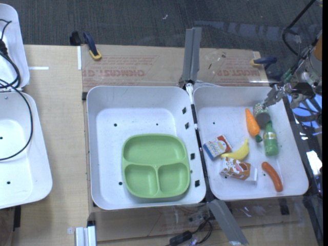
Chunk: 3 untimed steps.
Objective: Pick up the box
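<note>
R bin [302,160] holds the box [216,147], near its L wall, beside banana [238,151]. Gripper [266,105] sits at bin's far R corner; box lies down-left of it, well apart. Nothing seen in its grasp.

The left bin [102,137] is white with small black dots and carries a pale green tray [155,165]. The right bin [220,111] is white too. In it a blue, white and red box [216,147] lies left of a yellow banana [239,151]; nearer sits a brown, white and red carton [238,169]. An orange carrot [251,123] lies far, a green bottle [270,140] to its right, an orange-red sausage [272,176] nearest. The counter [56,76] is tan, with red-lettered cardboard [138,68] far
</note>
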{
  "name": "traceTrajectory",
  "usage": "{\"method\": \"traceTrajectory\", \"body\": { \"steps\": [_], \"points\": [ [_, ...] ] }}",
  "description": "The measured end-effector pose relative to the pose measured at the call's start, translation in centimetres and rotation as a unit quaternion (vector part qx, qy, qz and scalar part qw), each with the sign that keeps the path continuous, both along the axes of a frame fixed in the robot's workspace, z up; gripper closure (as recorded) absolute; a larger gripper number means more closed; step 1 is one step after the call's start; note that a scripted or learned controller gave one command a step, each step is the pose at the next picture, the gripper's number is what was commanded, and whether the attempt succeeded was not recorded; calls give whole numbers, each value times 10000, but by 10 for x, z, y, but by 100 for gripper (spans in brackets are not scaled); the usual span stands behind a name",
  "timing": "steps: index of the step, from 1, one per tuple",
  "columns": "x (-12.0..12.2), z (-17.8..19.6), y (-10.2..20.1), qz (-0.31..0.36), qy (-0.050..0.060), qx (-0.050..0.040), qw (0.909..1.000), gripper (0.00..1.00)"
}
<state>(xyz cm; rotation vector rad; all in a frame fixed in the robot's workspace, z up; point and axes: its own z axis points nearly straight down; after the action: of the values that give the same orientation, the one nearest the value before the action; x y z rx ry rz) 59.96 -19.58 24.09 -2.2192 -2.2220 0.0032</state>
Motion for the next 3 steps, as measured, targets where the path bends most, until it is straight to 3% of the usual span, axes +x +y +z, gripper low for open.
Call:
{"method": "traceTrajectory", "body": {
  "steps": [1,3],
  "points": [
    [-7,-150,100,237,-5,2,9997,0],
    [-77,-150,100,978,-2,7,9952,0]
  ]
}}
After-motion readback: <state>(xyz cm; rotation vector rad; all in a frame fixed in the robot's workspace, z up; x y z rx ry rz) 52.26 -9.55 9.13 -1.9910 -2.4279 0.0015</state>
